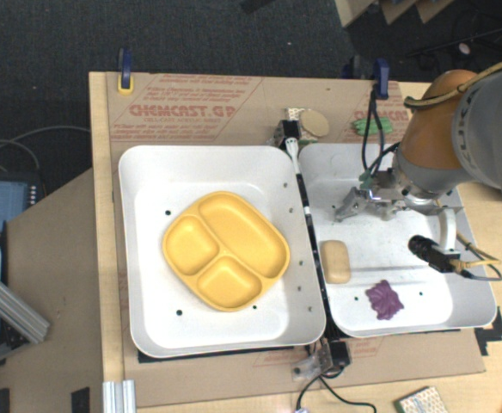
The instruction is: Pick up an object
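In the right bin [457,312] a beige, bread-like block [335,261] lies by the left wall. A purple crumpled object [384,299] rests close to the front wall. My gripper [371,203] hangs low over the back half of this bin, above and to the right of the beige block, apart from both objects. I see nothing held in it. The grey arm with its orange band [431,132] comes in from the right.
The left bin [139,179] holds a yellow three-compartment plate [225,249] in its middle. Both bins stand on a cardboard sheet [191,101] clamped at the back edge. A small round tan object [314,124] lies behind the bins.
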`<move>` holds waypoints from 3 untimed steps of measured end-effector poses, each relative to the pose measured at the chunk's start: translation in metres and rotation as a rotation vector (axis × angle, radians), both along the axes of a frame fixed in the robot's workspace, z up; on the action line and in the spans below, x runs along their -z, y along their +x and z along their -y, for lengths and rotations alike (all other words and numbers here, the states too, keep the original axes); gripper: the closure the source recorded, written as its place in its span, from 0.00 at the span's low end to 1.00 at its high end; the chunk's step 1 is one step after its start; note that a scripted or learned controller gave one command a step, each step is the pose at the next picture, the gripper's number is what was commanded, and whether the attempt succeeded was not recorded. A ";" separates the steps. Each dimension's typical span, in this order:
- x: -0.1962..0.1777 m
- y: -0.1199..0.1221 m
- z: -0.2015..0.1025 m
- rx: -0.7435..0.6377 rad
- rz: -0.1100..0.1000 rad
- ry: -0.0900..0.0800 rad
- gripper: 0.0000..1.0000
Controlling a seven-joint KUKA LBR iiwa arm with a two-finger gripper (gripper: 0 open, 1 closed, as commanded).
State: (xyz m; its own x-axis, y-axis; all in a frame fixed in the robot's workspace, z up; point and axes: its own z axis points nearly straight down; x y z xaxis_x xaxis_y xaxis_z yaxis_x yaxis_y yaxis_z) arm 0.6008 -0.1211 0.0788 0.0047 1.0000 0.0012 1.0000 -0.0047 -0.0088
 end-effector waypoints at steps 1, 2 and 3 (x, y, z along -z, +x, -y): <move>-0.006 -0.036 0.045 0.001 0.004 -0.001 0.00; -0.007 0.063 -0.013 -0.012 0.019 -0.002 0.00; -0.006 -0.003 0.051 0.001 0.004 0.000 0.00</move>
